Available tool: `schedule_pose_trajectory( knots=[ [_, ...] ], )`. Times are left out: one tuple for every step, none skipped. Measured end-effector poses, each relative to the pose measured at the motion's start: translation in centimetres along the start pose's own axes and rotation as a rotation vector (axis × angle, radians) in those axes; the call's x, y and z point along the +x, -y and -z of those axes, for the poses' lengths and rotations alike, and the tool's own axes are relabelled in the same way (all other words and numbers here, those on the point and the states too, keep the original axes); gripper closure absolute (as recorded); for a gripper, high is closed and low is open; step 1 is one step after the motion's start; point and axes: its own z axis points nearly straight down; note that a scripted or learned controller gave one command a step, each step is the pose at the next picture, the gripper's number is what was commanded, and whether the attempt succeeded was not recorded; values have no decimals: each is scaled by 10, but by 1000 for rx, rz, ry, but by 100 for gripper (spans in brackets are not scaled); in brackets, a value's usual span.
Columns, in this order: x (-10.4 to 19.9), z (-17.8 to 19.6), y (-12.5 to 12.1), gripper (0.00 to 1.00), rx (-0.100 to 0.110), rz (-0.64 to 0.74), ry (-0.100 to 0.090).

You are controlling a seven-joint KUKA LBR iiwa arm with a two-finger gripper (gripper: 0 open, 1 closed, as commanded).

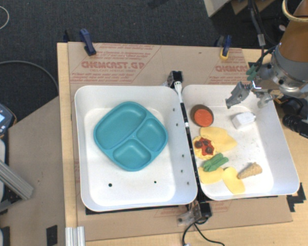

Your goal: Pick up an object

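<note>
The pincer (pixel 244 92) hangs over the right bin (pixel 276 152), fingers spread and empty, poised above the white block (pixel 243 120), likely its target. The toy food (pixel 215 147) clusters nearer the divider.

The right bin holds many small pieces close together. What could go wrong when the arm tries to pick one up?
1. The end effector hovers near the white block, which hardly stands out against the white right bin; a grasp might miss.
2. The yellow pieces, the red piece and the green piece overlap, so a grasp could catch two or push one away.
</note>
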Motion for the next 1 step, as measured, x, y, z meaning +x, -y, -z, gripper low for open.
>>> schedule_pose_trajectory(
  knots=[
    [-9,-169,81,0,21,-5,-4]
  ],
)
